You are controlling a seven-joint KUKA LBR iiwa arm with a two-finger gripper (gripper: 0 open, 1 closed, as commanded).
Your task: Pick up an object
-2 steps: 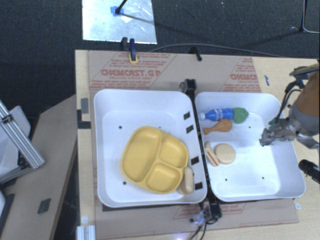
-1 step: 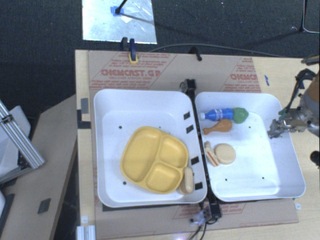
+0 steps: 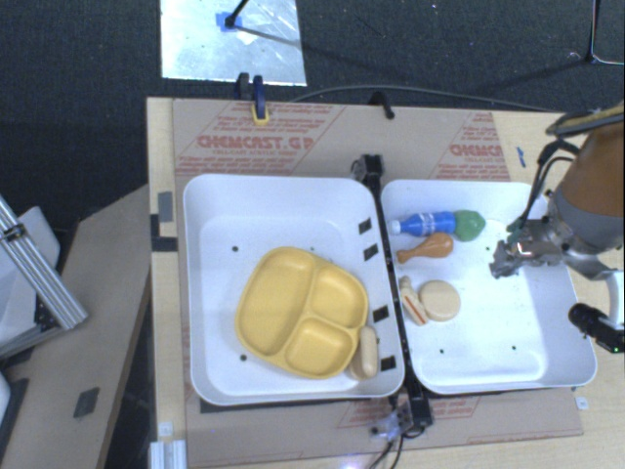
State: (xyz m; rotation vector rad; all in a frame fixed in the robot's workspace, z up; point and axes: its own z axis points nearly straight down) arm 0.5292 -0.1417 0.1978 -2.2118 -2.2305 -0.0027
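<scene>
White plastic makes up the 2 shallow bins on the desk [image 3: 166, 291], set side by side with a dark clip strip between them. Nearest, at the lower middle of the frame, a small tan bread-like piece [image 3: 366, 352] lies in the left bin [image 3: 210, 262], touching the lower right corner of a yellow divided plate [image 3: 301, 311] that sits tilted across the bin floor. Just right of the divider, in the right bin [image 3: 508, 360], a toy hot dog [image 3: 412, 303] lies beside a round beige bun [image 3: 440, 300]; the 2 are touching or nearly so. Above them sits a toy drumstick [image 3: 427, 250], and further up a blue and white bottle [image 3: 423, 224] lies flat with a green ball-like piece [image 3: 469, 224] at its right end. All of these crowd the left part of the right bin, probably where loose toys happened to settle, which leaves bare floor toward the right.

At the right of the frame, the claw [image 3: 510, 257] hangs over that bare floor, level with the drumstick but well apart from every toy, carried by the grey arm [image 3: 596, 198]. Nothing shows between its fingers, and I cannot tell whether they are spread or drawn together at this size. Any of the 5 right-bin items could serve as the object; judging by position, the drumstick and green piece are closest, so the pick has not yet begun.

Beyond the bins, at the upper left, a silver sheet [image 3: 229, 27] lies on dark carpet.
</scene>
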